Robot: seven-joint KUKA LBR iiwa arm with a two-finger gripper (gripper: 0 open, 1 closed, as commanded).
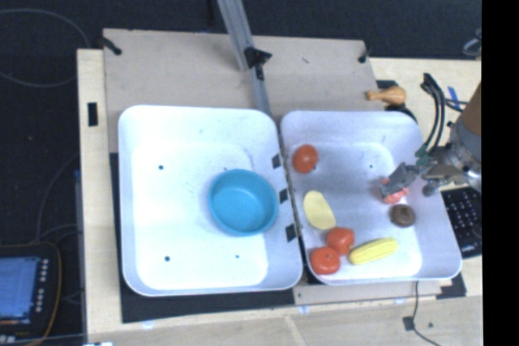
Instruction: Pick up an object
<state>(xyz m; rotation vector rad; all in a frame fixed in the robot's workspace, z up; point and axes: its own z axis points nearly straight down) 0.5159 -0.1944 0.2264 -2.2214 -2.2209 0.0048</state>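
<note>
— Pink piece (394, 195), that is the nearest thing to the gripper (405, 178). It lies in the right bin (357, 134), toward three o'clock of that bin's floor.

— What does the bench look like?

— A pale board (308, 77) on a light tabletop, dark floor around it. Two white bins sit side by side on it. A grey rail (231, 4) slants down from twelve o'clock to the seam between them. A tan object (388, 96) lies on the board at one o'clock of the right bin. A screen (24, 288) glows blue at eight o'clock of the scene, and a keypad (464, 215) sits at three o'clock.

— And the jaws?

— I cannot tell. The tip is a grey blur over the pink piece; whether the fingers are apart, together, or on it is not readable.

— Which way does the pink piece point?

— Too much of it is hidden and blurred to give a long axis.

— What else is in the bins?

— In the right one: an orange ball (305, 159) at ten o'clock, a yellow piece (319, 210) with its long axis about eleven to five, two red pieces (332, 249) at seven o'clock, a corn cob (373, 250) lying about eight to two, and a brown lump (402, 215) just at five o'clock of the pink piece. The left bin (162, 142) holds a blue bowl (242, 202), upright.
</note>
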